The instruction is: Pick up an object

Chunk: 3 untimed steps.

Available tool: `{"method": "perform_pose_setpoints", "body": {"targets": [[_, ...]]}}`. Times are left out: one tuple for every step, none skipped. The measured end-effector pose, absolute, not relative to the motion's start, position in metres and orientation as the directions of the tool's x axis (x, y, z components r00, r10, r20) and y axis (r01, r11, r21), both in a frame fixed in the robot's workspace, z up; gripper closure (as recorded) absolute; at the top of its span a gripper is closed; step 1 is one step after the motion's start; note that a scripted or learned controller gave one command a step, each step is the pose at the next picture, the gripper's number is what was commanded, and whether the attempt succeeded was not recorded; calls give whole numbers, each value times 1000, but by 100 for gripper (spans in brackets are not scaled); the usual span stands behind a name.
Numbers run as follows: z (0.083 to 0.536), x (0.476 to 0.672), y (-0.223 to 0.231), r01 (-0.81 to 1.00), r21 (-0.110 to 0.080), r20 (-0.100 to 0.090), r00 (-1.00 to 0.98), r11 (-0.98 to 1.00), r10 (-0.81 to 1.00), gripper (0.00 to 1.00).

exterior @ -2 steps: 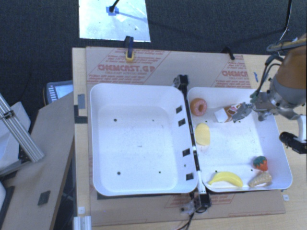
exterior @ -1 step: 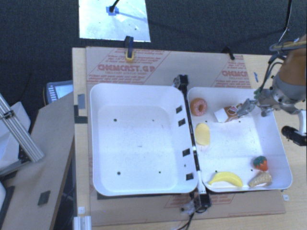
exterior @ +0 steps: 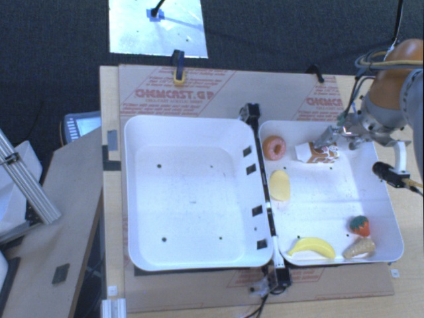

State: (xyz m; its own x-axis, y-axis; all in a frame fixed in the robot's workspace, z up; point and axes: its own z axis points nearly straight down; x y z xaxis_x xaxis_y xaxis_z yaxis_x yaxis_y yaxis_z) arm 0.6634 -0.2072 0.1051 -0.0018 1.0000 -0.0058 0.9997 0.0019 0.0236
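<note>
Donut [exterior: 274, 148] and lemon [exterior: 280, 185] beside gripper [exterior: 326, 140].

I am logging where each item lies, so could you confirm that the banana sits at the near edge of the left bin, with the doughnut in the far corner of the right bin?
One detail is off: the banana lies at the near edge of the right bin, not the left bin. The doughnut is indeed in the right bin's far corner, as the camera view shows.

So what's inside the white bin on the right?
The right bin holds a donut, a yellow oval piece, a banana, a strawberry, a tan piece and a white-and-orange thing by the gripper. The arm hides the far corner.
</note>
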Motion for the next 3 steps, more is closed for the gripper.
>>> {"method": "perform_pose_setpoints", "body": {"targets": [[103, 666, -207, 1000, 22, -5, -2, 3, 1000, 0], [98, 675, -207, 1000, 13, 0, -7, 7, 1000, 0], [115, 680, -207, 999, 35, -6, -11, 11, 1000, 100]]}}
